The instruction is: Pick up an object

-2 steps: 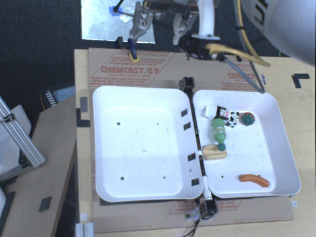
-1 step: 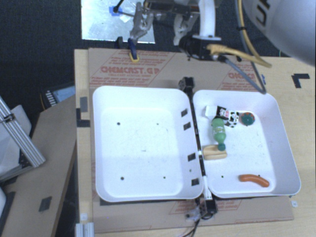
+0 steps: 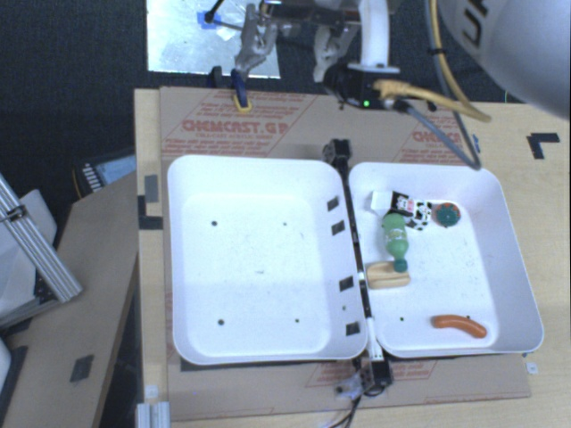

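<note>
My gripper (image 3: 287,50) hangs high at the top of the view, above the cardboard behind the bins, with its two fingers spread apart and nothing between them. In the right bin (image 3: 508,239) lie a green bottle (image 3: 395,236), a small black-and-white carton (image 3: 403,206), a round teal and red piece (image 3: 446,214), a tan wooden block (image 3: 389,277) and an orange sausage-shaped piece (image 3: 460,326). All of these lie far below and to the right of the gripper.
The left bin (image 3: 205,194) sits beside the right one, joined by a black hinge strip (image 3: 351,239). A yellow and blue clamp (image 3: 241,92) stands on the cardboard's back edge. Cables (image 3: 437,114) run from the arm over the right bin's back corner.
</note>
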